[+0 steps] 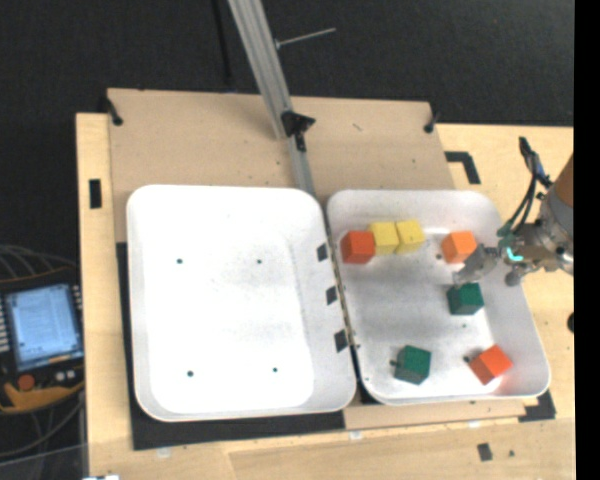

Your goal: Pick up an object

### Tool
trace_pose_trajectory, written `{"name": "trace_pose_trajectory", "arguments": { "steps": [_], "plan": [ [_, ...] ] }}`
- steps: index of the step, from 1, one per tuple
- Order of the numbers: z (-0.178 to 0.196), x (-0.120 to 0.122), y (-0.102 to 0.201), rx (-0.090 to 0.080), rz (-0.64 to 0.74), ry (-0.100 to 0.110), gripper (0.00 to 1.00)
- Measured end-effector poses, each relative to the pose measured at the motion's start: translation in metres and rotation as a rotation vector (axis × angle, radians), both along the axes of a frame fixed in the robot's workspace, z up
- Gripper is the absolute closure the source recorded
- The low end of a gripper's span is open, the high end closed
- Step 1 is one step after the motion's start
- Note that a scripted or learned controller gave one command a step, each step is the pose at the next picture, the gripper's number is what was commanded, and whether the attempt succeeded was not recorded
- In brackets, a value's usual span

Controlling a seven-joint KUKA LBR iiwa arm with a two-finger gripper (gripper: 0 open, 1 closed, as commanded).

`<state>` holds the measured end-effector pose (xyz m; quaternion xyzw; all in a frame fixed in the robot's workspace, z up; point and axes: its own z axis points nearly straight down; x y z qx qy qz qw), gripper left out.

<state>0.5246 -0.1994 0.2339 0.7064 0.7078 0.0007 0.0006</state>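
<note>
The gripper [493, 265] is seen above the right bin [380, 308], beside an orange cube [460, 245]; its opening cannot be told.

The hand [492, 264] is a small grey metal assembly with pale, slender fingers [474, 259] and a spot of teal light on its body. Dark cables [529, 183] loop up from it in thin arcs along the wrist. Above them shows a brownish-orange patch of the arm's band [564, 183].
</note>
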Motion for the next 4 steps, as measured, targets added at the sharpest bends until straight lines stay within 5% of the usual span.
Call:
{"name": "trace_pose_trajectory", "arguments": {
  "steps": [2, 3, 4],
  "plan": [
    [-0.101, 0.004, 0.0, -0.007, -0.004, -0.002, 0.0],
    [-0.105, 0.01, -0.003, -0.012, -0.003, -0.022, 0.0],
    [-0.095, 0.011, -0.004, -0.015, -0.01, -0.028, 1.0]
  ]
}}
